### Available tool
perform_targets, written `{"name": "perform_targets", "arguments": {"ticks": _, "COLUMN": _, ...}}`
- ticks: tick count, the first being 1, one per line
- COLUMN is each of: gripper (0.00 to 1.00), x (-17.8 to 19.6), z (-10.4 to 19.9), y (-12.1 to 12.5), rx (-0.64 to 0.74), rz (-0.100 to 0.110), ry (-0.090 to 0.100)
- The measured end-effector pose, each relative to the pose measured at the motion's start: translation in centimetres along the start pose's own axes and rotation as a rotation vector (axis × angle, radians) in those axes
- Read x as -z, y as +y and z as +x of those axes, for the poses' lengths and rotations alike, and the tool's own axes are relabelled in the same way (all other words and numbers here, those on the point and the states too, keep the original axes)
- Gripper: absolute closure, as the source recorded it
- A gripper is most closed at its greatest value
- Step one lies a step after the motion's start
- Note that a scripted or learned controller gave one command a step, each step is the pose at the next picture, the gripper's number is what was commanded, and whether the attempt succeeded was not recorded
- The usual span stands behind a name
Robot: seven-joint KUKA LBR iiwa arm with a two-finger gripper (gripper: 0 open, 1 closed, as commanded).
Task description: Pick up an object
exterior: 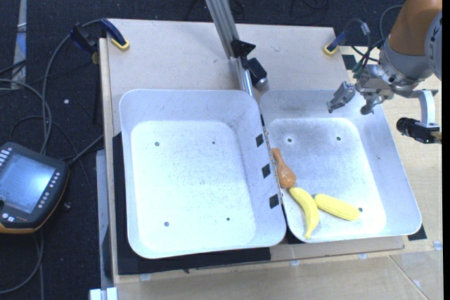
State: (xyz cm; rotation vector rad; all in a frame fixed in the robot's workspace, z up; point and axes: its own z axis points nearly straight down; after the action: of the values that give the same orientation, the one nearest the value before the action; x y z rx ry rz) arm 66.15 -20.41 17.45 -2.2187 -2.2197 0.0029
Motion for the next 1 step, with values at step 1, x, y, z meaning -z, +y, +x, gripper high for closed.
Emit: {"name": "perform_targets", "arguments": {"ticks": 1, "gripper": 0.0, "x": -4.33, "z": -0.1, "y": -0.44, "rx": 0.0, "rz": 0.0, "ry": 0.0}}
